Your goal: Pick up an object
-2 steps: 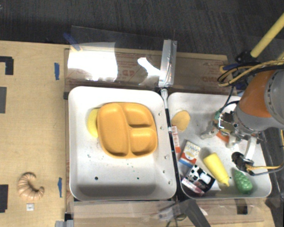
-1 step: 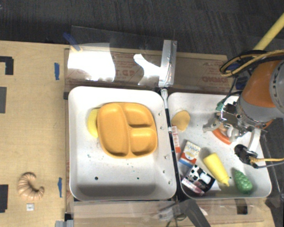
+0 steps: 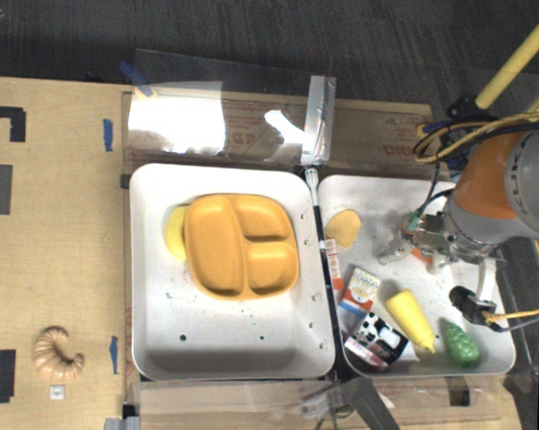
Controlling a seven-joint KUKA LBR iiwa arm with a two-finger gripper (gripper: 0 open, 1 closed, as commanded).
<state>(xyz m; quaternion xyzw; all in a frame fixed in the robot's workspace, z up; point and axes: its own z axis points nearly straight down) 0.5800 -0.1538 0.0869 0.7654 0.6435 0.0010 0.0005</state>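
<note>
Croissant toy on wooden bench

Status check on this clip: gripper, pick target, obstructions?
Gripper low in right bin, finger state unreadable. Nothing seen held. Nearest items: yellow banana-like toy, small carton. Orange divided tray sits in left bin.

The hand hangs low in the right bin beside a yellow corn cob.

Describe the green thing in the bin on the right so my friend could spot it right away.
Find the right bin, then its near right corner. The green object lies there beside the yellow object; it is small, bumpy and the one green item in that bin.
</note>
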